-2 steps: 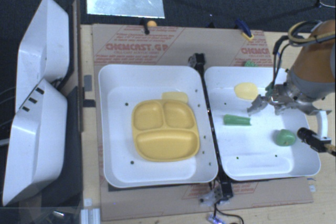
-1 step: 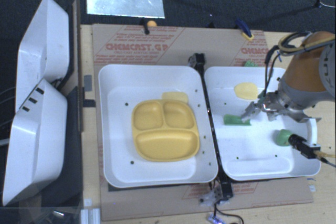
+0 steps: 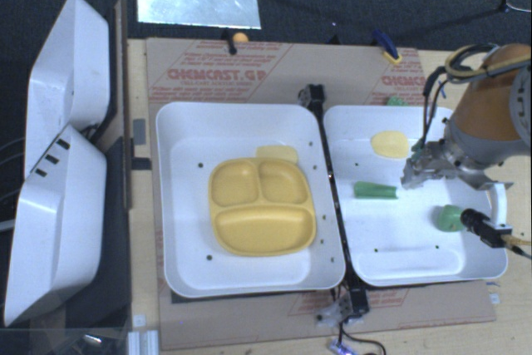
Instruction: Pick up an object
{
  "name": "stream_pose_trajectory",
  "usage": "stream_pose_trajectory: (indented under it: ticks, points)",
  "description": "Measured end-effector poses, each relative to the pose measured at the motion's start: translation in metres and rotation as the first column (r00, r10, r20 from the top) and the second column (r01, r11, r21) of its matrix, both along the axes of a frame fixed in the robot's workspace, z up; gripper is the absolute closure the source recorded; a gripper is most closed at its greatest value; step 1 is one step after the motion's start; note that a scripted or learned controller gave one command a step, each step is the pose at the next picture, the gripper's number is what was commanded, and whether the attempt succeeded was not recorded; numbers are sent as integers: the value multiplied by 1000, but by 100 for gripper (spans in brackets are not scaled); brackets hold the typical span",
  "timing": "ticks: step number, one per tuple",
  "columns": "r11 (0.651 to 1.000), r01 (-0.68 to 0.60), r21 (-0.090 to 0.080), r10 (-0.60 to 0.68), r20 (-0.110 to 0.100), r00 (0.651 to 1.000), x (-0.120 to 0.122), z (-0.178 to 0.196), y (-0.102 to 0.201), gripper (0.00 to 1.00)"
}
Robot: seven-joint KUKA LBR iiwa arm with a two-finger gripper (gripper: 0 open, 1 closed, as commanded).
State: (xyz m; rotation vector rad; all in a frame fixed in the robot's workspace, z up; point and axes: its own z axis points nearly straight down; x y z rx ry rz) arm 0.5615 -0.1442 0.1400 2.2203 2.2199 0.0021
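In the right bin lie a long green piece, a pale yellow round piece and a green chunk. My gripper hangs low over the bin, just right of the long green piece and below the yellow round one. The grey wrist hides its tips. A yellow compartment tray rests in the left bin, with a pale yellow flat piece at its far edge.
The arm with its orange band reaches in from the right over the right bin's far corner. A small green item sits just beyond the right bin. White covers stand at the left of the bench.
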Motion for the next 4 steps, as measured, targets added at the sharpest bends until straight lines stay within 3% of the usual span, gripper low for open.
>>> stream_pose_trajectory:
  ticks: [2,3,4]
  points:
    - [1000,-1,0,1,2,1000,2,95,8,100]
    - [1000,-1,0,1,0,1000,2,117,8,100]
    - [1000,-5,2,5,-1,1000,9,120,64,100]
